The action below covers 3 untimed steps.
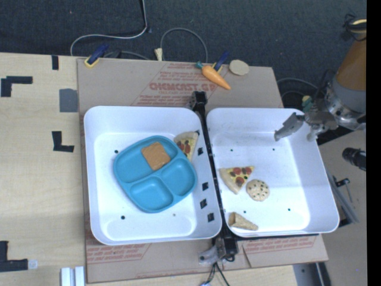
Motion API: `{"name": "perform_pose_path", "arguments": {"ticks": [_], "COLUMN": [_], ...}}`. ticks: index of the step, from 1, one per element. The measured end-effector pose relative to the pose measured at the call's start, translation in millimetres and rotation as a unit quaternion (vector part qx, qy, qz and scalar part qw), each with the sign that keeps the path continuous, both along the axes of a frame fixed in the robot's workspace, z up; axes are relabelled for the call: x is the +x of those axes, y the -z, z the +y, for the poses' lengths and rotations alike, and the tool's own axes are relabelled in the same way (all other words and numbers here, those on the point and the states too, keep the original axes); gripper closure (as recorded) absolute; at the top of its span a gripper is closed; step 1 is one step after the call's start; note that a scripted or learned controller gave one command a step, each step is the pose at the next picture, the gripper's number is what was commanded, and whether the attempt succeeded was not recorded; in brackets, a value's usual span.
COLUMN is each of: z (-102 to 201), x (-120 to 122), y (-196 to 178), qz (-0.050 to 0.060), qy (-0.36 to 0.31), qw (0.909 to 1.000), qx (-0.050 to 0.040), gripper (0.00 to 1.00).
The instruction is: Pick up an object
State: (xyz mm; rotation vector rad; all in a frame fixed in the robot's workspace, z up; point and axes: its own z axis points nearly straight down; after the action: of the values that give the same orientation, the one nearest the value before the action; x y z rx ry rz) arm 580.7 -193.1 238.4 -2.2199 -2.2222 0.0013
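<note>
Hovering over the far right corner of the right bin (pixel 309 177), the hand (pixel 296 126) is carrying nothing, and whether it is released or clenched I cannot tell. A pizza slice (pixel 236 177) and a cookie (pixel 258 190) are lying just beside each other on the bin floor, nearer and to the left of the hand, well apart from it. A wedge (pixel 242 221) is sitting at the near edge. The left bin (pixel 101 177) is holding a blue divided plate (pixel 156 174) (a brown square (pixel 156 155) on it).

You are viewing white bins (pixel 98 177), a blue divided plate (pixel 156 180), a tan cracker (pixel 156 155), and an orange carrot (pixel 215 77).
</note>
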Motion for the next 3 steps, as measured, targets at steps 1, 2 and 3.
{"name": "perform_pose_path", "arguments": {"ticks": [1,2,3], "z": [50.6,61.5,-5.5], "x": [-6.3,-7.4,38.2], "y": [58.8,154.8,126.6], "qz": [0.003,-0.004,-0.003], "qy": [-0.002,0.001,0.001], "qw": [1.0000,1.0000,1.0000], "qx": [0.0016,-0.0011,-0.0023], "gripper": [0.00,0.00,0.00]}}
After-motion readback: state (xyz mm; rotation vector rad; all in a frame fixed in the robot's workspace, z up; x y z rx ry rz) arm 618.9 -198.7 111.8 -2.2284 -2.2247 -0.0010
